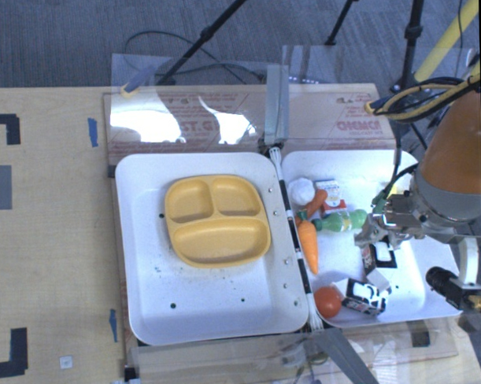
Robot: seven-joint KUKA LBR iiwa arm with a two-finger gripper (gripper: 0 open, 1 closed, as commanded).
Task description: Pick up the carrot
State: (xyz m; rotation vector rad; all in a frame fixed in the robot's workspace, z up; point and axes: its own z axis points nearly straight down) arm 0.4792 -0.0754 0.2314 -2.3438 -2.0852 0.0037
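Observation:
The carrot (308,245) is orange and tapered. It lies along the left wall of the right bin (410,298), pointing toward the front. My gripper (380,252) hangs over the middle of the right bin, well to the right of the carrot and apart from it. The grey arm with its orange band (458,152) comes in from the right above it. Nothing shows as held.
The left bin (140,254) holds a yellow divided plate (217,219). Around the carrot lie a white ball-like piece (301,191), a red-orange item (326,198), a green bottle (341,221), a red tomato (329,301) and a black-and-white packet (365,295).

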